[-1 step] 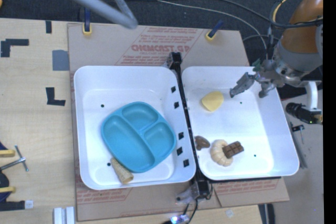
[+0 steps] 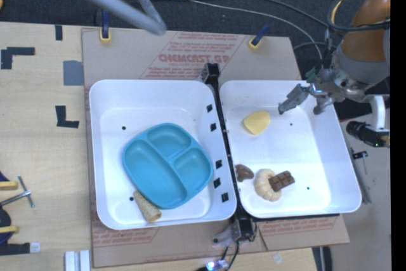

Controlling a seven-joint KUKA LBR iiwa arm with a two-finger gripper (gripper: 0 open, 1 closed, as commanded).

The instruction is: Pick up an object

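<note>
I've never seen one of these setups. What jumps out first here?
The bright blue divided tray in the left white bin grabs the eye. In the right bin lie a pale yellow piece and a small cluster of toy foods, with the robot's open pincer hovering near that bin's far edge.

Grey arm (image 2: 363,51) with orange band, dark cable looped above, dark grey two-fingered claw (image 2: 303,103)

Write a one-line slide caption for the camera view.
Open gripper hovers above the right bin near a yellow piece; blue tray fills the left bin.
</note>
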